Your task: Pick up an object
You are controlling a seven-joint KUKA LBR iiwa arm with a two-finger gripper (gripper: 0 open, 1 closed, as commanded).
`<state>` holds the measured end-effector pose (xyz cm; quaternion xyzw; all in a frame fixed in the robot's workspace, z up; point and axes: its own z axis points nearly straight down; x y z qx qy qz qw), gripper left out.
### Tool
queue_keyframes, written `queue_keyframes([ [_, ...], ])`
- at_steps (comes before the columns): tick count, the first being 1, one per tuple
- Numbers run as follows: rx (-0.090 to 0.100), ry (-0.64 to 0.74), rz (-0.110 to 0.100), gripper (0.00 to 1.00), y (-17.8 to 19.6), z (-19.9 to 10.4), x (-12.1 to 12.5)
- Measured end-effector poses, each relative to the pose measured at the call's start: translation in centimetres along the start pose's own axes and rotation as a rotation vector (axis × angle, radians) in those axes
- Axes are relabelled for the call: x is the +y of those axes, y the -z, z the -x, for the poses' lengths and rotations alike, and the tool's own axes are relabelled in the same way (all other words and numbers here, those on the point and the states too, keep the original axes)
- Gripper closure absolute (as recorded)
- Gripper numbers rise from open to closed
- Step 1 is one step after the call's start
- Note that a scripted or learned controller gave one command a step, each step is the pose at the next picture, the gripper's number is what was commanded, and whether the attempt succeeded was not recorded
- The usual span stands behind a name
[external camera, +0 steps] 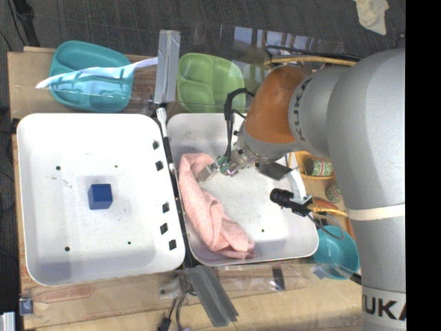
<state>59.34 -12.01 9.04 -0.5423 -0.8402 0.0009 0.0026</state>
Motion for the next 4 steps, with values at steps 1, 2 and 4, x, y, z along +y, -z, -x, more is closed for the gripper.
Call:
queue_keyframes([
  [1, 0.000, 0.016, 0.001, 0.00, 1.0, -3.8, -5.6],
  [2, -0.002, -0.257, 0.000, 0.00, -0.1, -1.1, -0.4],
  [4, 0.001, -0.113, 0.000, 0.00, -0.1, -5.3, -7.5],
])
